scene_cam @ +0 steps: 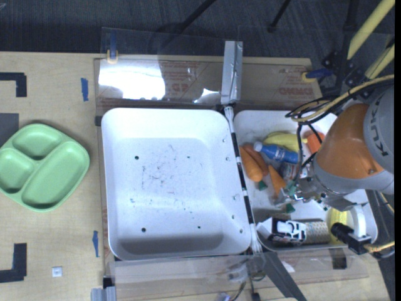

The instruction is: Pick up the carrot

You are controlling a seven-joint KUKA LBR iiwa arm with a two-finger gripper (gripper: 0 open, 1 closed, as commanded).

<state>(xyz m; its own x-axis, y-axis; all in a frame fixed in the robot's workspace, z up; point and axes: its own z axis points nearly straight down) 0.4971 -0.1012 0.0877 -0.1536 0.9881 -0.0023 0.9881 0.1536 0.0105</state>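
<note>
Beside the carrot [253, 162], fingers [289, 193] of unclear spread; arm [360, 143] reads "KU".

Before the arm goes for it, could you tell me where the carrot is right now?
The carrot lies in the right bin, near its left wall, beside a blue bottle.

This is a robotics lab or test cell rather than a home — a pale plywood bench [50, 243] carries two shallow white plastic bins [169, 231] side by side, with black corner markers [15, 83] and blue tape tabs [84, 88] fixed to the wood. Black tripod legs [285, 8] stand on dark grey carpet [125, 5] behind it, and bundled black and yellow cables [326, 102] trail over the grey, orange-banded industrial robot arm [351, 149] — a clear plastic screen [163, 74] stands along the bench's back.
</note>
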